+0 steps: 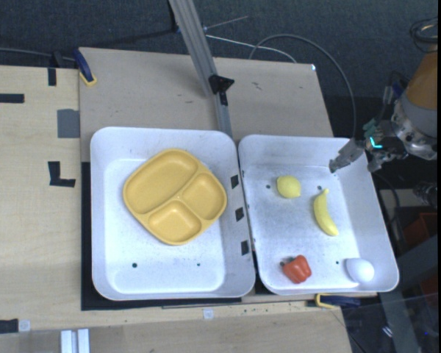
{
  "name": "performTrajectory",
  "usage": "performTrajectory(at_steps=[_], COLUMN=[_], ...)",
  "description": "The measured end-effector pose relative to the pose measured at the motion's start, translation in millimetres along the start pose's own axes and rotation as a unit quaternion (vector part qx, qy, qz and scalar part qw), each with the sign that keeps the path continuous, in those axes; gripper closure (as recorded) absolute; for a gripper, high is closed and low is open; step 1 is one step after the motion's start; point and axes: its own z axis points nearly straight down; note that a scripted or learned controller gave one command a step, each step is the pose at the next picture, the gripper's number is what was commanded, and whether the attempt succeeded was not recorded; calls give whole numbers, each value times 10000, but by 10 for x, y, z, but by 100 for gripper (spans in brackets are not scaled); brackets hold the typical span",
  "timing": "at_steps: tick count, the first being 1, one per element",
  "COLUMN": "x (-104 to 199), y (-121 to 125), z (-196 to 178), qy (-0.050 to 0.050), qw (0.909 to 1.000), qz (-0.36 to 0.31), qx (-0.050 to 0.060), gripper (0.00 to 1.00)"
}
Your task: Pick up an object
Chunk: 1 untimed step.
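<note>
The left bin holds a yellow divided plate near its centre. In the right bin, a lemon lies toward 11 o'clock, a banana just beside it at centre-right, a red pepper at 6 o'clock, and a white egg at 5 o'clock. The gripper hangs over the bin's 1 o'clock corner, apart from all four; whether its fingers are spread I cannot tell.
</note>
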Motion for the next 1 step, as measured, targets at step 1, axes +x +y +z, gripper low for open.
performTrajectory(at_steps=[1], x=[0], y=[25], z=[440], qy=[-4], qw=[10000], qz=[1], qx=[25], gripper=[0])
